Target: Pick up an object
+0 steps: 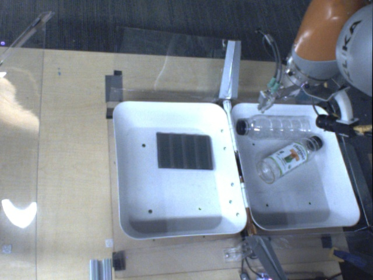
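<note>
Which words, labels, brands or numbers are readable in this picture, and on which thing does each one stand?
"KUKA": only a part of dark lettering shows on the grey arm at the right edge, cut by the frame; it seems to be this brand.
Label on the small bottle in the right bin: green and red print, too blurred to read.
The clear bottle bears no readable text.

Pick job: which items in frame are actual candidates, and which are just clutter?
Part of the job:
- clear bottle, lying along the far side of the right bin
- labelled bottle, lying at a slant just in front of it
- gripper, over the right bin's far left corner

Just lying about:
- dark ribbed pad, flat in the left bin
</note>
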Action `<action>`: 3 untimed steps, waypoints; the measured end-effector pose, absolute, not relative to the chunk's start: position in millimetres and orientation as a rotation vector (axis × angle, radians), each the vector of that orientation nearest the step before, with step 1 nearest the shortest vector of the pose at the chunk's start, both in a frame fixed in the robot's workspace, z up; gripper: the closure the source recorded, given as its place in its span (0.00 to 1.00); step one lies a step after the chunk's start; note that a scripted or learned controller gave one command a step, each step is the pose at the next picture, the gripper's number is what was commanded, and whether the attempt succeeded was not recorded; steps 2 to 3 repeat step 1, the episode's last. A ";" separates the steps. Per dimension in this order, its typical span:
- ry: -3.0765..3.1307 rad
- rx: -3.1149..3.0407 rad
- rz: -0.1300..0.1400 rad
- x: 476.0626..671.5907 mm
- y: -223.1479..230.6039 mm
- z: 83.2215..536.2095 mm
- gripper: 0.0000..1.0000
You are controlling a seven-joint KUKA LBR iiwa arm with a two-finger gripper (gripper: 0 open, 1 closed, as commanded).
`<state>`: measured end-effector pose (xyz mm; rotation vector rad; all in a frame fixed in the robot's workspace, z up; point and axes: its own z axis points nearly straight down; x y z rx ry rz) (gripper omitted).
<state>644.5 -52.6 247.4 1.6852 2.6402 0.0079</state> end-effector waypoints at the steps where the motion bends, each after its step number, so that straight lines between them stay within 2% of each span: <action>1: 2.641 1.685 0.007 644.4 -52.6 247.3 0.00; 3: 2.641 1.685 0.007 644.4 -52.6 247.3 0.00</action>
